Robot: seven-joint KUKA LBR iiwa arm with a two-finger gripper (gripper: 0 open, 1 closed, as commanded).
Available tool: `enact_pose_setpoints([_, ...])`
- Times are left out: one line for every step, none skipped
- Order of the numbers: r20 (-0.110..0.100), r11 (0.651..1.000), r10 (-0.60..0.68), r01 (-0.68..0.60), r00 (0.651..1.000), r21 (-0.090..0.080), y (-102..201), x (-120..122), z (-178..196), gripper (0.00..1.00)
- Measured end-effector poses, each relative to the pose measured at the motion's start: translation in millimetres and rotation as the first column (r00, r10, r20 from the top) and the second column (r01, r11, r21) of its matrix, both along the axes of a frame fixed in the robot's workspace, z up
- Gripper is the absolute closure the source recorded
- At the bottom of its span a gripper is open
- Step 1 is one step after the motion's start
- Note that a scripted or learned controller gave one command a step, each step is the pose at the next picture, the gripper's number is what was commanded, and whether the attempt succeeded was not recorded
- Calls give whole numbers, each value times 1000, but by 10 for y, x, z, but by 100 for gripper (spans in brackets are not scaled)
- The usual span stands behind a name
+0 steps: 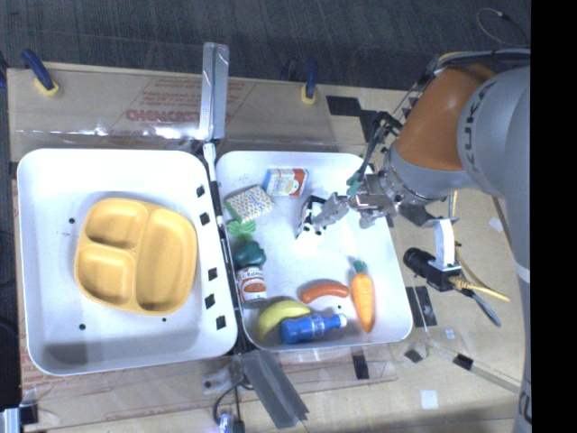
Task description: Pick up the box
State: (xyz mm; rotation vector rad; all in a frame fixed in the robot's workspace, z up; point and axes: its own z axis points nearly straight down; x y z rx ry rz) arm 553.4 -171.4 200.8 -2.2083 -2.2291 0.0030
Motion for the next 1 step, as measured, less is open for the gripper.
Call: enact_pose_setpoints([5, 1000, -28, 28, 1000, -2, 651, 411, -997, 0])
